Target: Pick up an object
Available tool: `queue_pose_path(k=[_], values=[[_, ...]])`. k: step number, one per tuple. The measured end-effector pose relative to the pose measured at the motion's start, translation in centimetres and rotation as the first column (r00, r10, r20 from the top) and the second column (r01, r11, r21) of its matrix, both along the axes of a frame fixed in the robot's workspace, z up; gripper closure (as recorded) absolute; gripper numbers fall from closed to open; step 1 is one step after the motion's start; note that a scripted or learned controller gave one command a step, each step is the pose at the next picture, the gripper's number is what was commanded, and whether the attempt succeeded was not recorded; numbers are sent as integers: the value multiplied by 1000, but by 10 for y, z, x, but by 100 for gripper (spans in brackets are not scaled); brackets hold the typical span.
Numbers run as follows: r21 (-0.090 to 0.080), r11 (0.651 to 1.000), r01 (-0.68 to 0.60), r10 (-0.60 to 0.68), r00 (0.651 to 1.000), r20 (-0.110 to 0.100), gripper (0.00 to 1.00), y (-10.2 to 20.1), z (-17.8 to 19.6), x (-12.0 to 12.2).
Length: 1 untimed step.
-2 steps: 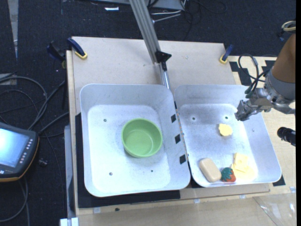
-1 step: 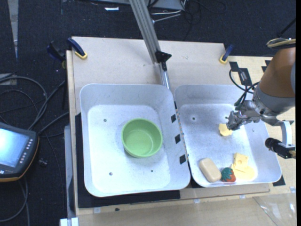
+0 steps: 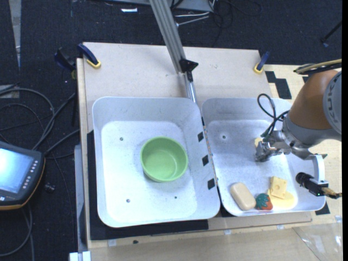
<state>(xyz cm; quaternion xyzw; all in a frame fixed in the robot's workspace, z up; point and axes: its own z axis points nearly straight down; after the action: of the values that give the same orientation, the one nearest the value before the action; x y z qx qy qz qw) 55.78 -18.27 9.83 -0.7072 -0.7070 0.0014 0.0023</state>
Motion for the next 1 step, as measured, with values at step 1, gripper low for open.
queue_pose_path(k=[1], values=[[-1, 1000, 0, 0, 1000, 5, 100, 0, 13, 2]])
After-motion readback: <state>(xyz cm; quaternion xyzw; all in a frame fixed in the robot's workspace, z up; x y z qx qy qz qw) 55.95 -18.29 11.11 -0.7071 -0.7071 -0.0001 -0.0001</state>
